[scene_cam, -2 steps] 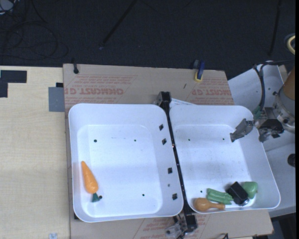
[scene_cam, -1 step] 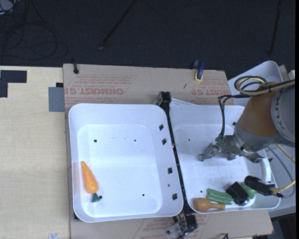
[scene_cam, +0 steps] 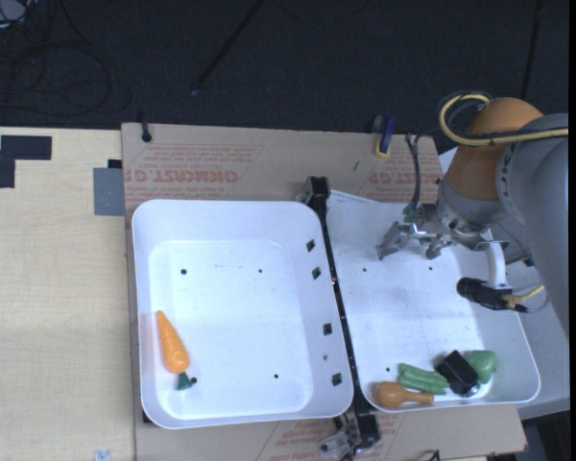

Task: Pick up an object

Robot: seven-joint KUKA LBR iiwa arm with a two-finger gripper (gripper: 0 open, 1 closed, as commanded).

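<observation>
Camera view is looking down on two bins, and nearest, along the right bin's [scene_cam: 360, 353] front edge, a cluster is lying: a tan pear [scene_cam: 399, 395] at the front-left corner, green beans [scene_cam: 422, 378] just beside it, then a black block [scene_cam: 458, 372] touching a green piece [scene_cam: 481, 362] toward the front-right corner. In the left bin [scene_cam: 230, 406], a carrot [scene_cam: 171, 342] is resting against the left wall near the front, its long axis running front to back, green top pointing at the front edge and tip toward the back. Farther back, the gripper [scene_cam: 410, 243] is hovering over the right bin's back half, well apart from every object, and its fingers are looking splayed wide with nothing between them. I judge the task to be sitting at the approach step, no grasp begun. The next move is calling for travel forward to the front cluster, most likely the beans, which are lying left to right, with the fingers straddling their short width before descending.
</observation>
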